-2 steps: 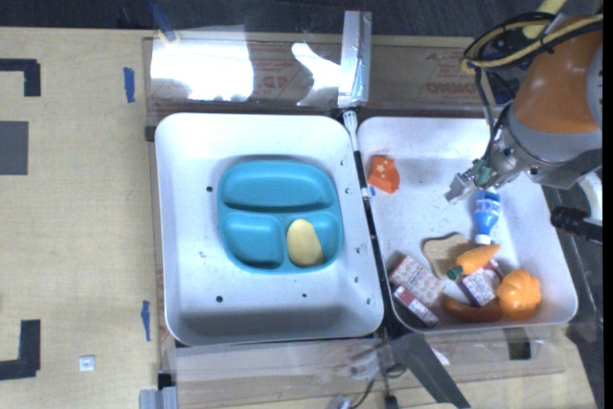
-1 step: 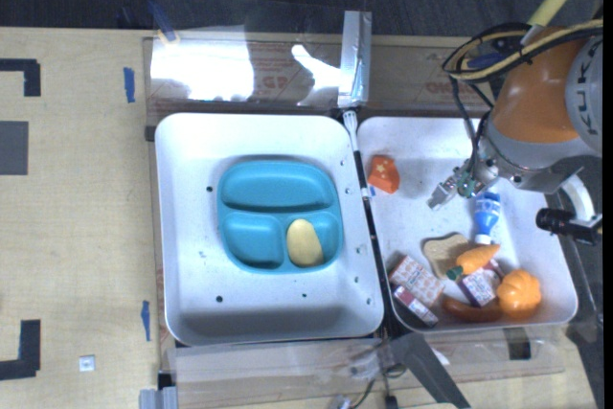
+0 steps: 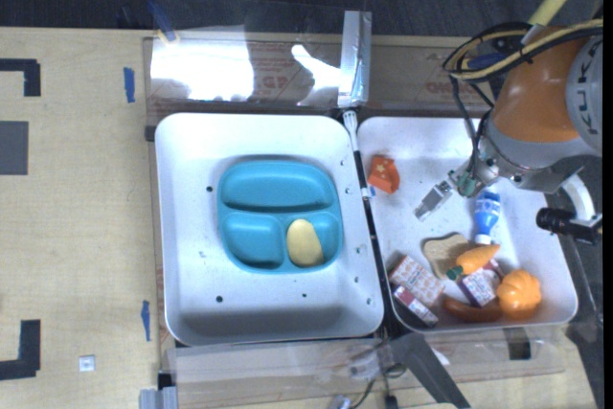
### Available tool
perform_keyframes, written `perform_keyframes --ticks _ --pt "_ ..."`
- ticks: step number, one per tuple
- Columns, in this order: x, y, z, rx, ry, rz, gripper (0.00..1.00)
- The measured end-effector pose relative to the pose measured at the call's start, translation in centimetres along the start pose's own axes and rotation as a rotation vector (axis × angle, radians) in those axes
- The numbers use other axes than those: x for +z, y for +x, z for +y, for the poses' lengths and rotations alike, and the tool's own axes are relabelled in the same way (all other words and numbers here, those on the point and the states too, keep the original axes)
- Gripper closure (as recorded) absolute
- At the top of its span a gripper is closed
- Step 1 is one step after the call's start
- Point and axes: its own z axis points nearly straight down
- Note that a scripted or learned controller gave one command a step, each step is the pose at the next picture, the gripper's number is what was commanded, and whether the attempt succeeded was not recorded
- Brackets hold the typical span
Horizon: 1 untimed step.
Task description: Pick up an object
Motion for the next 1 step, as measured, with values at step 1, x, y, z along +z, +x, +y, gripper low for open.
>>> perform_keyframes --ticks 1 --pt "4.64 1.06 -5.12 0.117 -0.005 -0.004 0.0"
